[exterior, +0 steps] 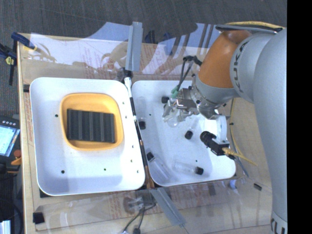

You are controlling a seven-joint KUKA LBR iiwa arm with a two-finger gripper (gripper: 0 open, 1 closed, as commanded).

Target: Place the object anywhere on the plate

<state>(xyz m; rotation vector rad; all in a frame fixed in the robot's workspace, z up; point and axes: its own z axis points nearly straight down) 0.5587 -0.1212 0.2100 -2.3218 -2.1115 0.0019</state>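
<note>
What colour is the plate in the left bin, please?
The plate has a yellow-orange rim around a dark ribbed centre, seen clearly in the camera view.

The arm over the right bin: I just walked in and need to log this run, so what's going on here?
A grey KUKA arm reaches in from the right, its tool low over the right bin, near a clear object; whether it holds that is unclear. Another clear tube with a black cap lies near the bin's front. The yellow plate, with a dark ridged insert, sits in the left bin. Nothing from the right bin lies on it yet.
</note>
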